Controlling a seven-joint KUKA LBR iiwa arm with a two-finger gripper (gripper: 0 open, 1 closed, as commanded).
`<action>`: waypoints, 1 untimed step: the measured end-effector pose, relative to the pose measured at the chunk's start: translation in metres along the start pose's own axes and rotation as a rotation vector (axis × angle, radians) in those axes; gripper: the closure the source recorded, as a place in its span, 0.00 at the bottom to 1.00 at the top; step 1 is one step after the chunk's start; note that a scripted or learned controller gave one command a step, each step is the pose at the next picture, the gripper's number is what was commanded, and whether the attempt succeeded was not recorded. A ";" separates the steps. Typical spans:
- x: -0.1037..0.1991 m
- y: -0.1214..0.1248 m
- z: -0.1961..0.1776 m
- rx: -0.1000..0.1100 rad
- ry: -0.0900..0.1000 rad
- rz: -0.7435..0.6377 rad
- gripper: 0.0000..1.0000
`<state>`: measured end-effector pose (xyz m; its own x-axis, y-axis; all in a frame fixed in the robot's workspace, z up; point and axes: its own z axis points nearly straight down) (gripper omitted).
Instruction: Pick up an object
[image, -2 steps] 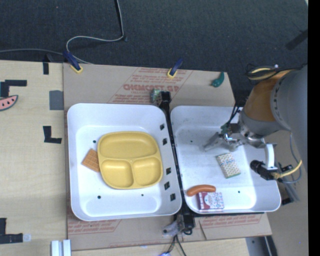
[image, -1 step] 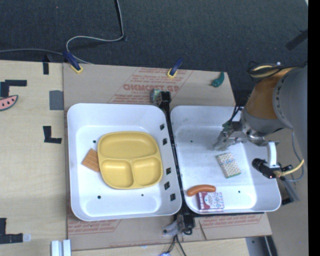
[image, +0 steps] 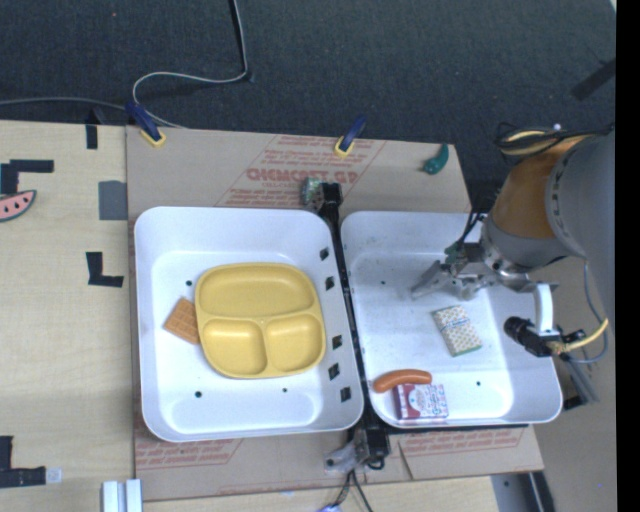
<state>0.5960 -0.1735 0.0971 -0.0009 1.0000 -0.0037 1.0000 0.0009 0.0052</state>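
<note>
Camera view: arm (image: 560, 200) comes in from 3 o'clock, orange band above the wrist, reaching into the right bin (image: 520, 395). Gripper (image: 432, 284) sits low over the bin floor, near its upper middle, fingers (image: 425, 287) pointing toward 9 o'clock, spread apart with nothing between them.

Right bin contents: small patterned packet (image: 456, 329) at 5 o'clock from the gripper, near but apart from it. Orange-red hot dog (image: 402, 379) lies by the front wall at 6 o'clock, long axis roughly 3-to-9. Red-and-white box (image: 420, 402) sits just beside it on the 5 o'clock side; can't tell if they touch.

Left bin (image: 160, 400): yellow divided plate (image: 260, 318) in the centre, three compartments. Brown cracker (image: 181, 320) at the plate's 9 o'clock edge, partly tucked under its rim.

Both bins rest on a cardboard sheet (image: 230, 170) held by two yellow-blue clamps (image: 350, 136) along the 12 o'clock edge. Teal bit (image: 435, 159) lies on the cardboard at 12 o'clock from the right bin.
</note>
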 end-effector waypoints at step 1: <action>-0.039 0.072 0.011 0.006 0.005 -0.002 0.00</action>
<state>0.6681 -0.2121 0.0861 -0.0026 1.0000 0.0013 1.0000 0.0026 -0.0007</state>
